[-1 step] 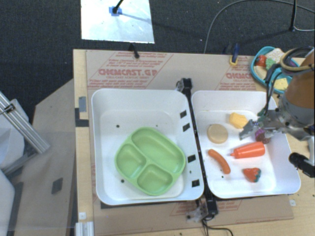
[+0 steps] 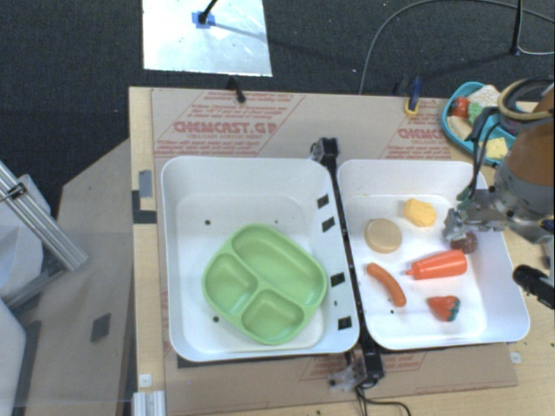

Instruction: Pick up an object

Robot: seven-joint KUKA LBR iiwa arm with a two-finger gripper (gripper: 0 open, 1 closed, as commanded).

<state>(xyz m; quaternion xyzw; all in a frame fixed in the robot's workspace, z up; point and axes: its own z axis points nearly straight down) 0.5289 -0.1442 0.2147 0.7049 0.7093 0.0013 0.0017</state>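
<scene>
My gripper (image 2: 465, 225) hangs low over the right edge of the right bin (image 2: 416, 341), reaching in from the right. Just below it lies a small dark brown object (image 2: 466, 243), partly covered by the gripper. An orange carrot (image 2: 438, 265) lies just left of and below that spot. Further left are a yellow piece (image 2: 421, 211), a round tan disc (image 2: 383, 235) and a red-orange sausage (image 2: 386, 284). A red strawberry-like piece (image 2: 443, 308) sits near the bin's front.
The left bin (image 2: 186, 232) holds a green divided plate (image 2: 264, 282). A black divider strip (image 2: 340, 241) runs between the bins. A blue dish of toy food (image 2: 473, 111) stands at the back right, with cables beside it.
</scene>
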